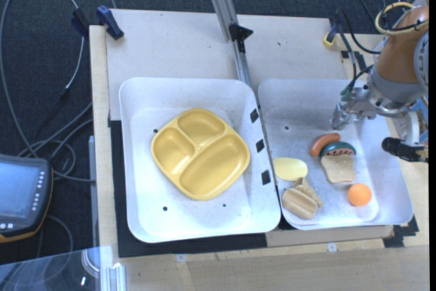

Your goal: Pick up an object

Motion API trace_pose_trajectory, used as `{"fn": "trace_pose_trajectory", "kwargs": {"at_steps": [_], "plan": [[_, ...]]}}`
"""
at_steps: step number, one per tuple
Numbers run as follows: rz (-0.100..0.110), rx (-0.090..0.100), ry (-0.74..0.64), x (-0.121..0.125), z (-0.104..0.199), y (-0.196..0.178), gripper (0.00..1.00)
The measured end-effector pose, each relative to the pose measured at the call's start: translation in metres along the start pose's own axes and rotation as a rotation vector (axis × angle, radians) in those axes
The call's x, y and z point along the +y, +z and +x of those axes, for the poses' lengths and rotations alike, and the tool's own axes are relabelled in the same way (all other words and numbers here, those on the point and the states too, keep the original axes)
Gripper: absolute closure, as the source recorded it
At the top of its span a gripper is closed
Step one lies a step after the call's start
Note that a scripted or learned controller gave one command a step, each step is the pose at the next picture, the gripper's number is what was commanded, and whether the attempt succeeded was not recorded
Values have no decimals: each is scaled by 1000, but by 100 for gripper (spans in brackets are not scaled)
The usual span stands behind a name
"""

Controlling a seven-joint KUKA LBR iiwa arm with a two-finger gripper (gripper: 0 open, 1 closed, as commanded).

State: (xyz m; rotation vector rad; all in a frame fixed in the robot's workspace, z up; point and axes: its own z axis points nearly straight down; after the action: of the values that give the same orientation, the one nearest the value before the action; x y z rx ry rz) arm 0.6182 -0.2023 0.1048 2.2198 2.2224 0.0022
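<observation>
Nearest the camera, along the front of the right bin (392, 211), we see a tan bread-like toy (301, 200), with a pale yellow lemon-shaped piece (290, 167) touching it from behind and a small orange ball (359, 195) well to its side. Behind those lie a toast-like slice (338, 169) with a dark green cap (339, 148) at its top and a red-orange sausage (324, 143) just beside that. We judge all of these to be light, stiff plastic play food, smooth and likely slippery; the ball would roll away under a glancing touch, so we would rather take the sausage across its narrow middle, or the toast by its two flat edges. Our claw (343, 115) hangs over the back of this bin, near the sausage and apart from it, holding nothing; whether its tips stand apart or together we cannot tell. Over in the left bin (136, 95) rests a yellow divided plate (200, 153), broad and shallow, awkward to pinch except at its rim. Both bins sit on the worktop (170, 44).
</observation>
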Motion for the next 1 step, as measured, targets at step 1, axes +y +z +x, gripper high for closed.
{"fn": "trace_pose_trajectory", "kwargs": {"at_steps": [1], "plan": [[-5, -3, 2, -7, -4, -60, 100]]}}
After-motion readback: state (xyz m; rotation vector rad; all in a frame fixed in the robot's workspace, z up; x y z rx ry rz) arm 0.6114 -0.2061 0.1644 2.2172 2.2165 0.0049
